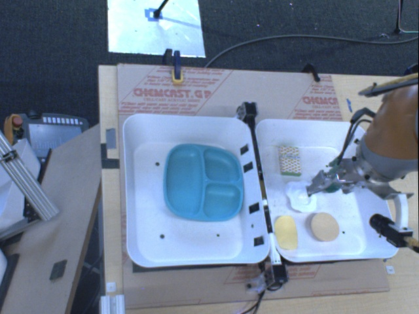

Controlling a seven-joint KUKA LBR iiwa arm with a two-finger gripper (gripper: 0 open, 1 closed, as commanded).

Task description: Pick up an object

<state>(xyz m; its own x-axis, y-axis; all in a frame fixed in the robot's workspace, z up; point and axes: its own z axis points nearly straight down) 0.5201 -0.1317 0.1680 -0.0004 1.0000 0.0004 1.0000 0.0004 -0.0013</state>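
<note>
My gripper point(319, 184) hangs low in the right bin point(347, 247), reaching in from the right. Its tip is at the upper right edge of a small white object point(300, 199) lying on the bin floor. A tan round piece point(324, 227) lies just below the gripper. At the bin's near left corner is a yellow piece point(285, 233). Toward the back, left of the gripper, lies a speckled rectangular block point(289, 159). I see nothing lifted off the floor.
The left bin point(144, 142) holds a blue divided plate point(201, 181). A black clamped divider point(256, 175) runs between the bins. The grey arm body point(393, 136) looms over the right bin's far right side.
</note>
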